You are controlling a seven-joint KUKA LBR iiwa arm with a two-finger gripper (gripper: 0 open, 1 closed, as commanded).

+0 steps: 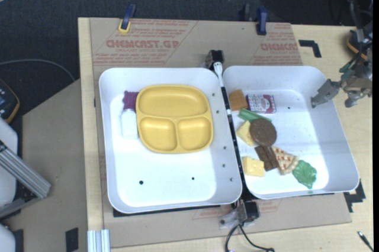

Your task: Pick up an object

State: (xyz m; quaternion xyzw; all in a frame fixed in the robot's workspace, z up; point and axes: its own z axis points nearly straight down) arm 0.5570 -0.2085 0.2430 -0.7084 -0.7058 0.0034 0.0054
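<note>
Left bin, white and shallow: holds a yellow divided tray that fills its upper half, with a purple item and a small white bottle tucked against the tray's left edge. Right bin, touching the left bin along the centre wall: all its contents crowd the side nearest the yellow tray, with nothing set apart as the one to take. Items there, large to small: brown round disc; green leafy piece at the corner farthest from the tray; red-and-white packet; brown bar; pizza-like wedge; yellow cheese-like piece; tan block. Gripper: over the right bin's far rim, well apart from every item; fingers spread, nothing between them. Judged risks: the pieces overlap and touch, so a descent may clip two at once or push one aside; flat pieces may slip from the fingers; items hugging the centre wall leave little room for a finger.
</note>
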